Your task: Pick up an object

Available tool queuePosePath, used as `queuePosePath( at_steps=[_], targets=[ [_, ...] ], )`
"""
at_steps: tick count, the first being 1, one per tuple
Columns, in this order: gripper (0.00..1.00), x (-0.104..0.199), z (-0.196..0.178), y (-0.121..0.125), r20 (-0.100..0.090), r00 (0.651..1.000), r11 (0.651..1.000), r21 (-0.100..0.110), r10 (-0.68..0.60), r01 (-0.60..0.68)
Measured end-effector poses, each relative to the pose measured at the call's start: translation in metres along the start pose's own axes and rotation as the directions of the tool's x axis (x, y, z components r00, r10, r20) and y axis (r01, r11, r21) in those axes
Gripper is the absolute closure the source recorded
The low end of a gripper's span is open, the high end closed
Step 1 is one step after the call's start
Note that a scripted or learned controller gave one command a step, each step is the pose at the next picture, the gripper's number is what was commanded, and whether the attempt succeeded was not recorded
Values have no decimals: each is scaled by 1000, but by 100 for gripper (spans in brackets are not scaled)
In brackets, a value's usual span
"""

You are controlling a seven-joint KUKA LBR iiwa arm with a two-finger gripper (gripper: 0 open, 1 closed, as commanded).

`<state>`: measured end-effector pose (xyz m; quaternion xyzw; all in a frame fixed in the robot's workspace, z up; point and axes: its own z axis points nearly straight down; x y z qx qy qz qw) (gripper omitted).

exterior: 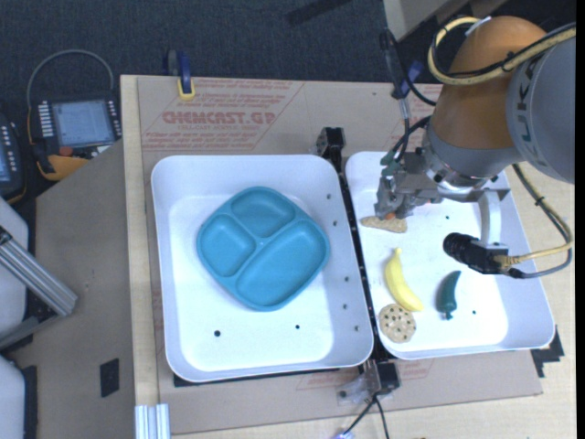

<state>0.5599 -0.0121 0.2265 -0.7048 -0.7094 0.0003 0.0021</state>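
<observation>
Camera view, looking down at a slant. The bench (146, 245) is a brown board carrying two shallow white bins side by side.

Left bin (174, 327): a blue divided plate (262, 247) with three compartments lies roughly in the middle, turned at an angle to the bin walls.

Right bin (521, 323): four loose items. A flat tan piece, possibly a slice of toy bread (384, 223), lies near the bin's left wall toward the far end. A yellow banana (401, 283) lies nearer the camera, just beside a round speckled cookie (397, 323) at its lower end; the two look to be touching or nearly so. A dark green pepper-like piece (448, 294) lies to the right of the banana, apart from it.

The arm (512, 80) reaches in from the right, grey with its orange band showing. The claw (396, 207) hangs low over the far left part of the right bin, directly above the tan piece and close to it. Its tips are blurred against the wrist hardware, so I cannot tell whether they are apart or together, nor whether they touch the piece. A black fitting with a yellow cable (475, 252) sits at the arm's side over the bin.
</observation>
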Motion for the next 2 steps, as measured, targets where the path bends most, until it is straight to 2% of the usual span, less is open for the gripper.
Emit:
queuePosePath(
  at_steps=[2],
  targets=[
    [100,91,-11,31,2,1000,1000,-6,2,-2]
  ],
)
